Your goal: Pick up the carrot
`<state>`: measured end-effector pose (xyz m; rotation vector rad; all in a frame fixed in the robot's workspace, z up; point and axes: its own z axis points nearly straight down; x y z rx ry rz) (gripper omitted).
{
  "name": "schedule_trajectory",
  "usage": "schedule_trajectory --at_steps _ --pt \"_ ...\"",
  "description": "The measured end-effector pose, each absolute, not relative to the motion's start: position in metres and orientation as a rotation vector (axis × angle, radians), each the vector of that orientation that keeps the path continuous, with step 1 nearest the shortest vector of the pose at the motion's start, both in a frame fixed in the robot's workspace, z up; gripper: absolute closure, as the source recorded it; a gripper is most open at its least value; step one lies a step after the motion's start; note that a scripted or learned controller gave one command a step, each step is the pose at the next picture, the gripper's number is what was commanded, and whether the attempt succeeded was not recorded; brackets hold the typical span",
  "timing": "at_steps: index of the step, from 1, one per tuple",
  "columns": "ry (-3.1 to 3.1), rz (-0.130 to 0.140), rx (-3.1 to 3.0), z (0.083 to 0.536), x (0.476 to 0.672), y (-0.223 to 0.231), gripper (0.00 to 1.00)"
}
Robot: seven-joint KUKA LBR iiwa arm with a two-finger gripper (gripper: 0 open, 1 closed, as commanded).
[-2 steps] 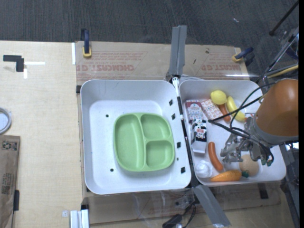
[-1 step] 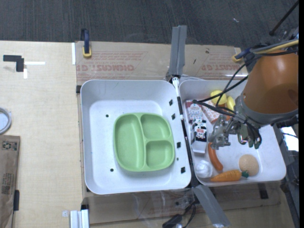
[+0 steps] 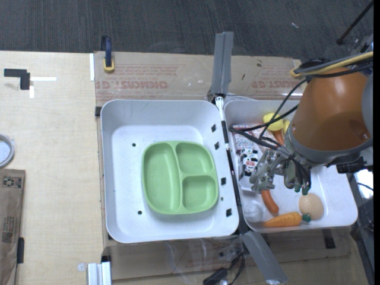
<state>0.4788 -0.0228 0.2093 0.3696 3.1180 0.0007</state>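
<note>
While fingers (image 3: 263, 180) hover, carrot (image 3: 284, 220) lies just below, apart.

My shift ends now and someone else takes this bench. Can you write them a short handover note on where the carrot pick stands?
Gripper: low over the right bin, above its left half; whether it is open or shut cannot be told, and nothing is seen held.
Carrot: lying flat near the right bin's front edge, beside a beige egg-shaped item.
Left bin: holds a green divided plate.
Done: approach only.
Left: grasp the carrot and lift it.
</note>
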Motion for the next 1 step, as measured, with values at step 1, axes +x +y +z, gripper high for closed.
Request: schedule_trajectory --at_steps 1 --pt "3.042 -0.001 0.793 0.1908 0.484 0.0273 1.0"
